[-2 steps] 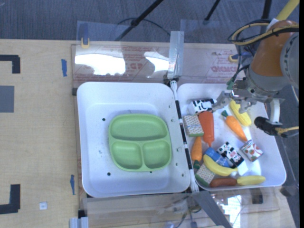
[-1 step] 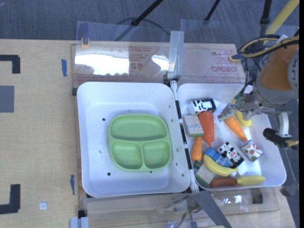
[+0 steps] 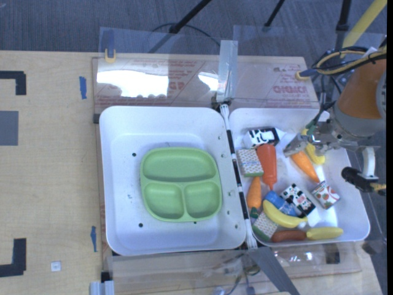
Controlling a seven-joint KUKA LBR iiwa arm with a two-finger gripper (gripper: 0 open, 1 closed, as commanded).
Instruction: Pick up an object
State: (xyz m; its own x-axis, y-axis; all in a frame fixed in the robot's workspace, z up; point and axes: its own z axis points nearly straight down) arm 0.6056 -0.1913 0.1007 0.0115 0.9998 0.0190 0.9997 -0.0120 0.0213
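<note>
You see the gripper [image 3: 309, 141] low in the right bin [image 3: 356, 226], just over a carrot [image 3: 305, 165]. You cannot tell its state. A green tray [image 3: 181, 183] sits in the left bin [image 3: 116, 165].

A grey-blue carpet [image 3: 92, 8] fills the top of the frame, crossed by black tripod legs [image 3: 202, 5]. Below it, the light wooden bench [image 3: 46, 165] carries black tape marks [image 3: 15, 82] along its left edge.
</note>
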